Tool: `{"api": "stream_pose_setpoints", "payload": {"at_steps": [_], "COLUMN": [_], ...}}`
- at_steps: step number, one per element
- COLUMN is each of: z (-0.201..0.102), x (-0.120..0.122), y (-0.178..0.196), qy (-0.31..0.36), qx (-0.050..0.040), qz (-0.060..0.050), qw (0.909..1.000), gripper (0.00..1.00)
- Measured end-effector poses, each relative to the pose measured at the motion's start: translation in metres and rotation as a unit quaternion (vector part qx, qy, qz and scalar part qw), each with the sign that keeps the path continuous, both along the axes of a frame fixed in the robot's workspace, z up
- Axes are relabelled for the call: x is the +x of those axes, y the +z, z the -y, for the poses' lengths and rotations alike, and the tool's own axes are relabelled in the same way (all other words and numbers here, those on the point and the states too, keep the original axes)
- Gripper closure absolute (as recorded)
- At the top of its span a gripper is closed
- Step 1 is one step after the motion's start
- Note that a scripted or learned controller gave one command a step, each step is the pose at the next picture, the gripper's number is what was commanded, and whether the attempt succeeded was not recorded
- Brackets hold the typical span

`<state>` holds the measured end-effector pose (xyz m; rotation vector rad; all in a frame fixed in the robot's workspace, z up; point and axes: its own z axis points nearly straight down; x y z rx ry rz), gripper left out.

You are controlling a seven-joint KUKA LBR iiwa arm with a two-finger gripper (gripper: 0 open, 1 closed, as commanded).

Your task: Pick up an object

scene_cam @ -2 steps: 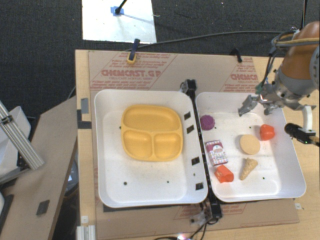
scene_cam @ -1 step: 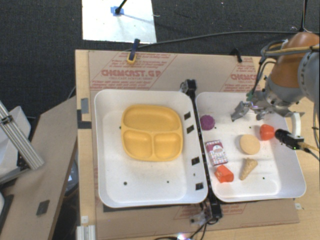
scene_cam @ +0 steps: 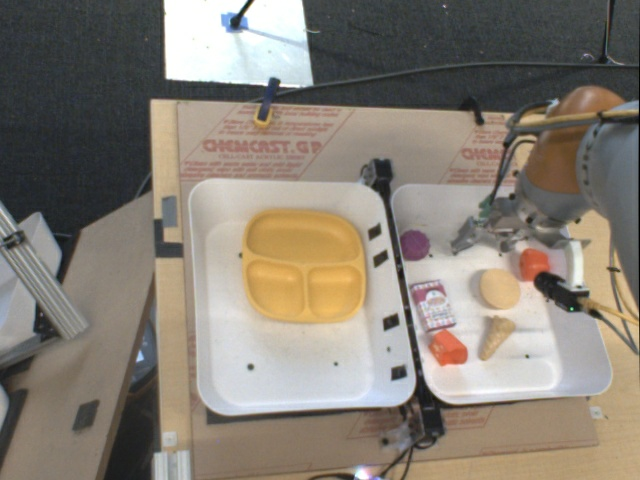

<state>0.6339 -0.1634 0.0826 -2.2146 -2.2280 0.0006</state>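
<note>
You are looking down at a slant on two shallow white plastic bins side by side on a bench. The left bin holds a yellow plastic plate with three compartments. The right bin holds the loose things you could pick: a small purple ball near the dividing wall, a pink and white printed card packet, an orange-red block just below it, a pale round bun-shaped piece, a tan cone and a second orange-red piece near the arm. The grey arm reaches in from the right, and its two-finger gripper hovers over bare bin floor between the purple ball and the bun; whether it is spread or closed cannot be told, and nothing visibly sits in it. The risk from here, as a judgement: descending where it hangs would meet bare floor, and the round pieces may roll away if nudged off centre.
</note>
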Motion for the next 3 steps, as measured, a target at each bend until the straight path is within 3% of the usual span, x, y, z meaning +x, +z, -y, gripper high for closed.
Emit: {"api": "stream_pose_setpoints", "payload": {"at_steps": [1, 3], "z": [0.0, 0.003], "x": [0.002, 0.006], "y": [0.014, 0.122], "qy": [0.001, 0.0], "qx": [-0.0005, -0.001], "qz": [0.003, 0.004], "qw": [1.0, 1.0], "gripper": [1.0, 1.0]}}
